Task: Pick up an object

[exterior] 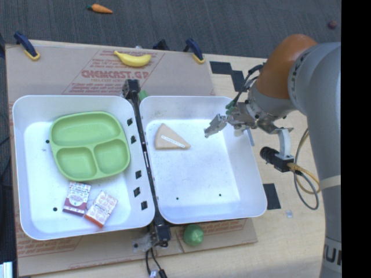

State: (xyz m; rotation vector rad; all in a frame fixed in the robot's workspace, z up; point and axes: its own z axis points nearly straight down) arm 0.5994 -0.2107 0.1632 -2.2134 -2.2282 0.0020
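Note:
A tan sandwich wedge (170, 138) lies in the upper left part of the right bin (232, 204). My gripper (214, 126) hangs over that bin's upper right area, a short way to the right of the wedge and apart from it. In the left bin (23, 172) there is a green divided plate (90, 143). Below it lie two small red-and-white packets (77, 197) (101, 207).
A yellow banana (133, 57) rests on the cardboard behind the bins. A green ball (193, 234) sits at the front edge below the right bin. Blue clamps (26, 45) (194, 49) hold the cardboard. An orange carrot (101, 8) lies on the floor beyond.

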